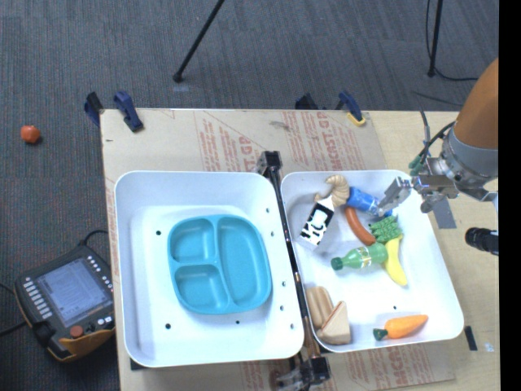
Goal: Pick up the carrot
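Half the arm is cut off; carrot lies plainly visible

Even, soft overhead light — white bins bright, faint shadows; slight overall softness, no strong glare.

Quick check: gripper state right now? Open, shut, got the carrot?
Gripper: cannot be told; it hangs over the upper part of the right bin. The carrot lies apart from it, near that bin's lower edge.
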Robot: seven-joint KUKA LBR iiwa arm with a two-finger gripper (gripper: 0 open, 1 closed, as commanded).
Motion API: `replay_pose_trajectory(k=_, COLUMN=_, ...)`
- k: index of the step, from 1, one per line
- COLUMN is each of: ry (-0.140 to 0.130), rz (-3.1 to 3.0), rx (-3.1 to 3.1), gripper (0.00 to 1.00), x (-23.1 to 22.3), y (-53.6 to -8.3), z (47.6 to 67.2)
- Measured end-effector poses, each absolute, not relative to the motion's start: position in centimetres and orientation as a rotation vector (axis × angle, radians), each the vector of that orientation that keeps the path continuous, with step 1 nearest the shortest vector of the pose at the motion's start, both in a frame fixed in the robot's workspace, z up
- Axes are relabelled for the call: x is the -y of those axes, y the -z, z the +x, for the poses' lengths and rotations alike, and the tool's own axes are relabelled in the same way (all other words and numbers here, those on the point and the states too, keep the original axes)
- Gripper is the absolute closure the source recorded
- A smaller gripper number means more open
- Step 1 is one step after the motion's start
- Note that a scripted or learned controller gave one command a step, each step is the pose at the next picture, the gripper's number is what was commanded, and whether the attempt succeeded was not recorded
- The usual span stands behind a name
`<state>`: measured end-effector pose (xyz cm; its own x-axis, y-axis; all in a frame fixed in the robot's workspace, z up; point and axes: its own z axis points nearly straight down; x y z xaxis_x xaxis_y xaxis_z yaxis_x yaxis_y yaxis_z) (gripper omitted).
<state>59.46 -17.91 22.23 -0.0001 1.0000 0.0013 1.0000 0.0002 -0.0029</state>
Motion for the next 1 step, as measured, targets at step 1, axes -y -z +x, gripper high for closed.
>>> replay_pose_trajectory(k=1, ry=-0.005, rz=-2.277, rx=2.155, gripper=0.00, x=12.41, y=-10.13, z=63.44)
